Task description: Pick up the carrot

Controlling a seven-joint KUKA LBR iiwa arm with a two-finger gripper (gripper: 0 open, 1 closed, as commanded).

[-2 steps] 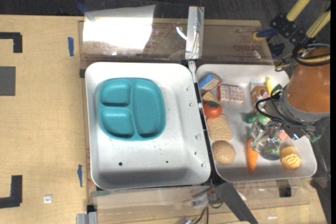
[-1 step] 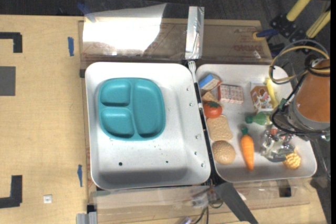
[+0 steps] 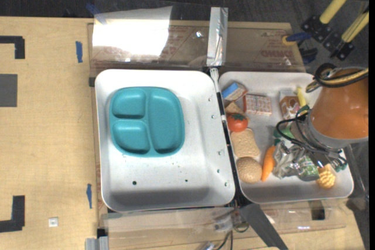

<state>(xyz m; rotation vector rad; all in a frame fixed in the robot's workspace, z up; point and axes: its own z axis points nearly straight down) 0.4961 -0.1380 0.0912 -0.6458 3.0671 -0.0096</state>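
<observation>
Pale wood counter (image 3: 41, 143) under two shallow white bins set side by side, dark carpet beyond the far edge. Left bin (image 3: 193, 178) carries a teal divided plate (image 3: 146, 120), three compartments, lying flat toward its far-left part.

Right bin (image 3: 345, 184) is crowded with toy food. Along its left wall, far to near: a blue-and-orange box (image 3: 233, 91), a red tomato (image 3: 237, 123), a pale bread loaf (image 3: 245, 143), a tan round roll (image 3: 249, 170). A pink-patterned packet (image 3: 258, 104) lies just right of the box. A small yellow corn piece (image 3: 326, 177) sits near the bin's near-right corner.

Arm enters from the right; its orange band (image 3: 343, 108) hangs over the right half of this bin, with black cables looped below it. Hand (image 3: 293, 161) is low in the bin's near-centre, a tangle of metal and cable from this angle. Cannot tell how far it is open, nor whether anything is between its fingers.

Carrot (image 3: 268, 163): orange, slim, lying on the bin floor roughly upright in the view, thick end near, tip pointing away. It lies between the roll and the hand, just beside the hand's left edge; contact cannot be judged.
</observation>
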